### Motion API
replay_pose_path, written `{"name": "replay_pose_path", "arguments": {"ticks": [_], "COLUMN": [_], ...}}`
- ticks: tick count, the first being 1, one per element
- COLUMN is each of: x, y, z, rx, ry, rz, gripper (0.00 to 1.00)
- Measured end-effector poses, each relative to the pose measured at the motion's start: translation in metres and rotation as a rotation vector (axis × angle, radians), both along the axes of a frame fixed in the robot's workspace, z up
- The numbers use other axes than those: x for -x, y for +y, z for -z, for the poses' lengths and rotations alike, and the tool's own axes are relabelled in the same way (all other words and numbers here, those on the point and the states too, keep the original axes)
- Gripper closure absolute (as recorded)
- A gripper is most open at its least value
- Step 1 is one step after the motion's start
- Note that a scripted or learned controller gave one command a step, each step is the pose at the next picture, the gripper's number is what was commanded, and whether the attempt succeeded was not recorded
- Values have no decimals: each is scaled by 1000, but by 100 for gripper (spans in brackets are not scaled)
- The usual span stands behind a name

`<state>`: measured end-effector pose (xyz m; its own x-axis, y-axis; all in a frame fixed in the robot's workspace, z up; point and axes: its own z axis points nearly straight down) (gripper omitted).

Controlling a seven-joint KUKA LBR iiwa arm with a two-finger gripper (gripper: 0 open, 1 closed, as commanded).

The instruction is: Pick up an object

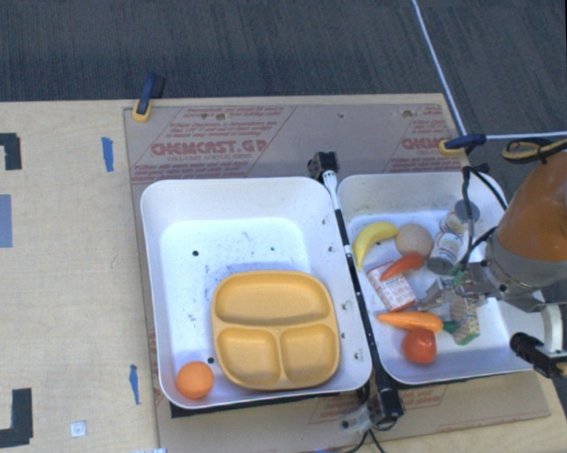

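the arm (537,229) reaches in over the right bin (491,360), and its pincer (458,293) sits low among the clutter near that bin's middle; whether it is spread or pressed together i cannot tell, since the tips are lost against the items beneath. no object shows between them, so the step in hand looks like the descent or the close of a grasp, not a lift. the candidates lie crowded in this bin: a carrot (410,321) just beside a red tomato (420,347) toward the near edge, a banana (371,239) and a pale round item (414,240) toward the far edge, a small packet (397,283) between. the left bin (170,216) bears a yellow divided tray (276,328) and an orange ball (194,380) at its near left corner. the next move calls for a firm close on one piece, then a straight rise clear of its neighbours.
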<state>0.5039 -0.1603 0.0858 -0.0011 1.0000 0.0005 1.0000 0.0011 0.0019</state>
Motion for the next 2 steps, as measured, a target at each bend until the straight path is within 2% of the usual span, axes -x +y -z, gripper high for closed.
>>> {"name": "replay_pose_path", "arguments": {"ticks": [1, 2], "x": [-1, -41], "y": [-1, 70], "z": [-11, -53], "rx": [3, 0], "ry": [-5, 1], "rz": [2, -1], "gripper": [100, 100]}}
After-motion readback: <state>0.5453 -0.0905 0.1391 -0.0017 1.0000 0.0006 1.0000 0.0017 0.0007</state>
